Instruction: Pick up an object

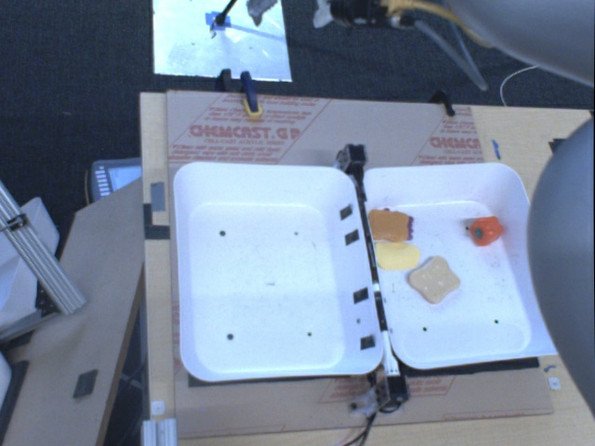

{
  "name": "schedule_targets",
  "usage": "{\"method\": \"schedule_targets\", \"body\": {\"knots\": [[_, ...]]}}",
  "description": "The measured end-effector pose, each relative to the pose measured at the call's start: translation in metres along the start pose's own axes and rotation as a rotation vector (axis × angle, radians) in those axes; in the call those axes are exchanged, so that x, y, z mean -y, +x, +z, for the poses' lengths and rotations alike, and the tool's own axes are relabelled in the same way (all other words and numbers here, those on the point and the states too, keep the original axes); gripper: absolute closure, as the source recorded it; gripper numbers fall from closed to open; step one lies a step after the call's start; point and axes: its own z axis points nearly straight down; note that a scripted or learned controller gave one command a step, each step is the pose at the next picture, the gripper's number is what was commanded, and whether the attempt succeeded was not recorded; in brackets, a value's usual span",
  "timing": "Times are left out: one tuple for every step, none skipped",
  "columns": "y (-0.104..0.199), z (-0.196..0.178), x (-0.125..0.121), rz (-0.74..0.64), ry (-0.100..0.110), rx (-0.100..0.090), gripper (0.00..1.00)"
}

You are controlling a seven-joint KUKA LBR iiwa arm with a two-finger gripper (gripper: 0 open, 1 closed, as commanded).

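With its jaws apart and holding nothing, the gripper [294,3] hangs beyond the bins, so it should descend squarely over the isolated tan toast-shaped piece [433,279] in the right bin [509,337], avoiding the neighbouring yellow slice [398,256].

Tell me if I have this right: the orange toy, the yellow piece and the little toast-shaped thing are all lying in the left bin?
Not quite. The camera view shows the orange toy, the yellow piece and the toast-shaped thing lying in the right bin, not the left bin.
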Motion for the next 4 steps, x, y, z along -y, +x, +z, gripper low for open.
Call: {"method": "schedule_targets", "body": {"knots": [[0.001,-0.012,0.0,-0.004,-0.002,-0.001,1.0],[0.001,-0.011,0.0,-0.006,-0.002,-0.001,0.0],[0.001,-0.023,0.0,-0.01,-0.004,-0.002,1.0],[0.001,-0.022,0.0,-0.011,-0.003,-0.002,0.0]]}}
